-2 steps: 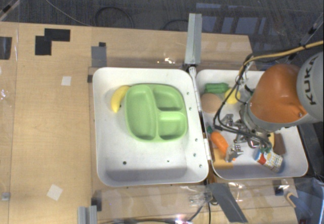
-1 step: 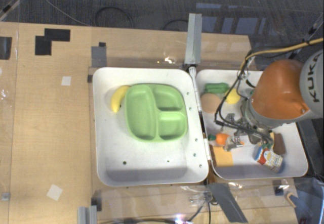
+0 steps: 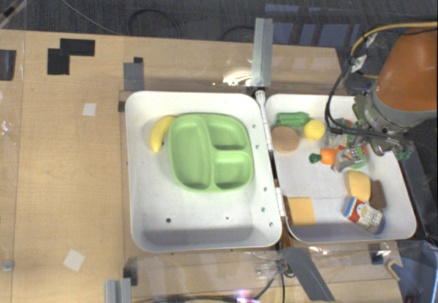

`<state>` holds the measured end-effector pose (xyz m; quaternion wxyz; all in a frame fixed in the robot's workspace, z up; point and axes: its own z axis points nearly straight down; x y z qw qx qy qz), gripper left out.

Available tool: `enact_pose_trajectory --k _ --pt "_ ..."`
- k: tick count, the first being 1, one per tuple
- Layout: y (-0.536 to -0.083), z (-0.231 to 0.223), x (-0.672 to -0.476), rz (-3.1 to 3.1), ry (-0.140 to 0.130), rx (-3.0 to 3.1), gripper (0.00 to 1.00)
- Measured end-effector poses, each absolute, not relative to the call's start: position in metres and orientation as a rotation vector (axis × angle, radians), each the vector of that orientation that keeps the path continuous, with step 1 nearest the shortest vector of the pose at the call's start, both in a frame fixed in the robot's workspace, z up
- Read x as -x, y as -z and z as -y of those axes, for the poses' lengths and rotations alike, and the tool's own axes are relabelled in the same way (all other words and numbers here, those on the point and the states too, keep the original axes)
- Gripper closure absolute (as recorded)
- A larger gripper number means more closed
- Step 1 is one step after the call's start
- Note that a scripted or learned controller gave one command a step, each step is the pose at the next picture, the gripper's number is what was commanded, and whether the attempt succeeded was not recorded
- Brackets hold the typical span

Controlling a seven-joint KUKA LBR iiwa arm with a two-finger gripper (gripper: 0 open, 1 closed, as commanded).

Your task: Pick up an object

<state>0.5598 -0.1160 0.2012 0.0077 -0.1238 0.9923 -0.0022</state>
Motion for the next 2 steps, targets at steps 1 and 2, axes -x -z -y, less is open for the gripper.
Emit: enact_pose_trajectory --k 1,2 --pt "-0.097 0.101 -0.568 -3.065 0.003 0.643 1.00" --pt "-0.207 0.131 -0.566 -2.996 0.012 0.890 1.00"
